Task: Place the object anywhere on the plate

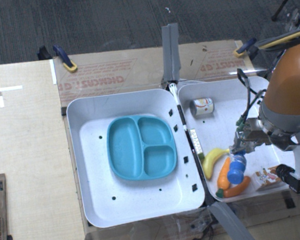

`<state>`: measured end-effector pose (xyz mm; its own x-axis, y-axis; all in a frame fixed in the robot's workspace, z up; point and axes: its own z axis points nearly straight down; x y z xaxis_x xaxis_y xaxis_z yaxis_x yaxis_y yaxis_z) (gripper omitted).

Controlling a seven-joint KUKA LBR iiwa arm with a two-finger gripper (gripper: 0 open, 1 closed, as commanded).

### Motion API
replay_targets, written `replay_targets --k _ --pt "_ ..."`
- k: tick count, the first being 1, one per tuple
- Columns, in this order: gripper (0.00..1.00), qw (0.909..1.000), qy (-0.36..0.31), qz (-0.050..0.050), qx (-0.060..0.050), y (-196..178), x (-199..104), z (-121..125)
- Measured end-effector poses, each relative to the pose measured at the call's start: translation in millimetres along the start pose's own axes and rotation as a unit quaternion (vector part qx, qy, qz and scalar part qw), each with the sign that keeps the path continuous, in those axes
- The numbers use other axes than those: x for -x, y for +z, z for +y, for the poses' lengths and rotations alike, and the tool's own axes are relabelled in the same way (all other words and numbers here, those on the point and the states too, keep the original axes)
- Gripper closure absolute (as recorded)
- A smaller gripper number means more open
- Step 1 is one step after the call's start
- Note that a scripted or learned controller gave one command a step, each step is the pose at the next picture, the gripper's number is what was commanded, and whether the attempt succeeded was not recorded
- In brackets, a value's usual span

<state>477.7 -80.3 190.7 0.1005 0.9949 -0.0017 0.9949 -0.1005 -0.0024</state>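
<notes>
A teal divided plate (pixel 141 147) lies in the middle of the left bin (pixel 90 168). In the right bin (pixel 220 113), a yellow banana (pixel 213 159), two orange carrots (pixel 223 174) and a blue bottle (pixel 236 169) lie bunched near the front. My gripper (pixel 240 145) hangs low over this bunch, right at the top end of the blue bottle and beside the banana's tip. Whether it touches either one is unclear from above.
A small tin can (pixel 202 106) lies at the back of the right bin. A printed packet (pixel 266 177) sits at its front right, under the arm. A grey divider post (pixel 171 53) rises between the bins at the back.
</notes>
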Motion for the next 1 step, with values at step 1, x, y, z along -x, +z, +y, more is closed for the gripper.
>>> replay_targets --k 1 --pt "1.00 0.9883 0.152 0.000 -0.001 0.4 5.6 -0.2"
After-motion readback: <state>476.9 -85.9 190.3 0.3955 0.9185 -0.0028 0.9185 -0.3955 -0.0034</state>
